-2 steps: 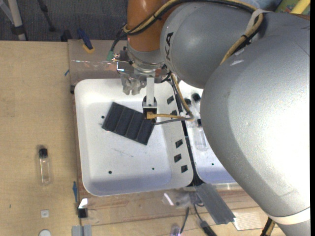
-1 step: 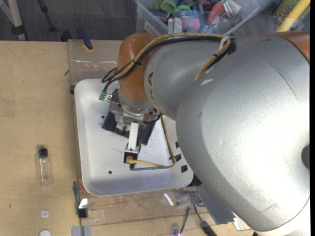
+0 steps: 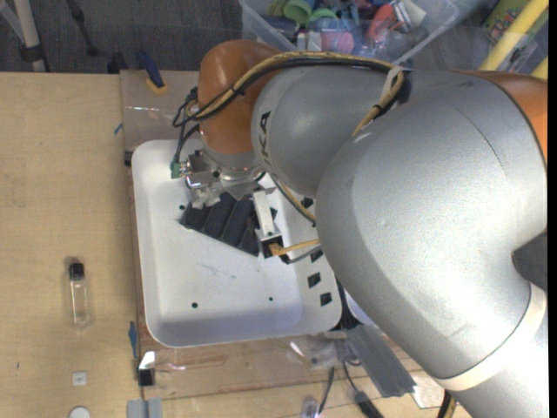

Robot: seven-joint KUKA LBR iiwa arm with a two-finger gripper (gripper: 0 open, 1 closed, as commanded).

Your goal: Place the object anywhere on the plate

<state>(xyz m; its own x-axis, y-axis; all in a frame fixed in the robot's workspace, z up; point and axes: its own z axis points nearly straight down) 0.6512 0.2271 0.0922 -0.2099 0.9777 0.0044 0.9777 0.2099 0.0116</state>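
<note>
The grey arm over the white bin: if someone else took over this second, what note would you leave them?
Gripper: low over the left bin, below the orange band; whether it is open or shut cannot be told.
Things: the arm covers much of the bench, so I cannot pick out the object or the plate.
Done: nothing that can be confirmed.
Left: find the object, pick it up, set it on the plate.
</note>
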